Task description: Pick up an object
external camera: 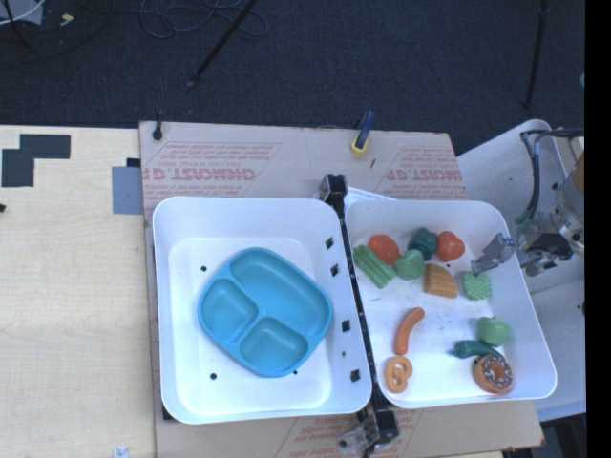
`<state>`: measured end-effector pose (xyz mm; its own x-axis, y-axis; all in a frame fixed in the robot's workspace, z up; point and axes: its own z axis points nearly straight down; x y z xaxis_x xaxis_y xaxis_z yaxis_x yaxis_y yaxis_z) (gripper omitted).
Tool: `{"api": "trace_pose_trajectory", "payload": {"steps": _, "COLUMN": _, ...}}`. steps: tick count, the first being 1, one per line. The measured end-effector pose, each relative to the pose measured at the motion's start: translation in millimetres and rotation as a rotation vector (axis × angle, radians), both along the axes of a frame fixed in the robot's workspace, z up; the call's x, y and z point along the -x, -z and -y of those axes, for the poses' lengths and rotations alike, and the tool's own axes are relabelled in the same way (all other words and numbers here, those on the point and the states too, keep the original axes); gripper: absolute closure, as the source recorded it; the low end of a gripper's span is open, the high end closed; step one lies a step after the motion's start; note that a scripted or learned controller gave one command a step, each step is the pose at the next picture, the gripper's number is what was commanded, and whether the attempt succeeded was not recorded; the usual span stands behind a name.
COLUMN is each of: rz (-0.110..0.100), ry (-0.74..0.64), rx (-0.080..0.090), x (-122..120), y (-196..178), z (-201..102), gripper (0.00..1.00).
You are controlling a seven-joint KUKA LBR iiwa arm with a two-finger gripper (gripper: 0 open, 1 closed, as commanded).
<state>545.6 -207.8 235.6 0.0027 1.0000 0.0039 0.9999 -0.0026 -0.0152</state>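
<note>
A dark carpeted floor with loose cables lies beyond the far edge of the counter [67, 303], a pale wood top with a cardboard sheet under two white bins. The left bin [181, 227] carries a blue divided plate [264, 311]. The right bin [535, 342] holds a scatter of toy food: a red tomato [384, 247], a green cucumber [373, 266], a dark green piece [423, 241], another red piece [450, 246], a tan wedge [440, 281], a pale green block [476, 285], an orange sausage [409, 329], a pretzel [397, 373], a green lump [494, 330] and a doughnut [494, 373].

The tool [496, 253] sits at the right bin's far right side, just above and beside the pale green block; how far it is open, and whether it has hold of anything, I cannot tell from here.

That block is the nearest candidate. It looks like light, rigid plastic, likely smooth enough to slip, so a grip across its two flatter sides, low and centred, should serve best. The tan wedge lies just to its left, leaving little room on that side.
</note>
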Motion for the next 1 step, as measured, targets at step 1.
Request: {"api": "trace_pose_trajectory", "payload": {"steps": 1, "rz": 0.012, "ry": -0.003, "rx": 0.002, "x": -2.3, "y": -7.6, "z": -0.1, "gripper": 0.0}}
